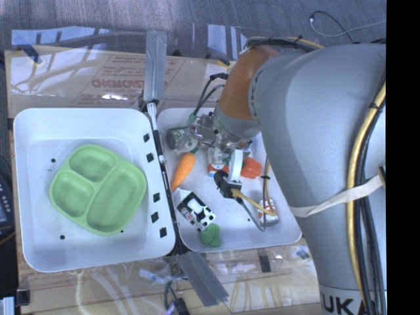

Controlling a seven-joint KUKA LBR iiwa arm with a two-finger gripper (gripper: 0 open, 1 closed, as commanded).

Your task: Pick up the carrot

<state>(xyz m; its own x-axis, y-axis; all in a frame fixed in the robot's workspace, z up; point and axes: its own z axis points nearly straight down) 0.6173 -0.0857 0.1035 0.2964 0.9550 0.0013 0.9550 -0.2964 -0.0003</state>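
Note:
The carrot [183,170] is orange and tapered. It lies in the right bin [262,238] near that bin's left wall, thick end up and tip pointing down-left. My gripper [202,138] hangs over the bin's upper part, just above and to the right of the carrot's thick end. The grey arm with its orange band comes in from the right and covers much of the bin. Nothing orange shows between the gripper's parts.
The left bin [33,176] holds a green divided plate [98,188]. In the right bin lie a black-and-white block [195,210], a green broccoli piece [210,237], an orange-red item [249,168] and a greyish item [177,137] beside the gripper.

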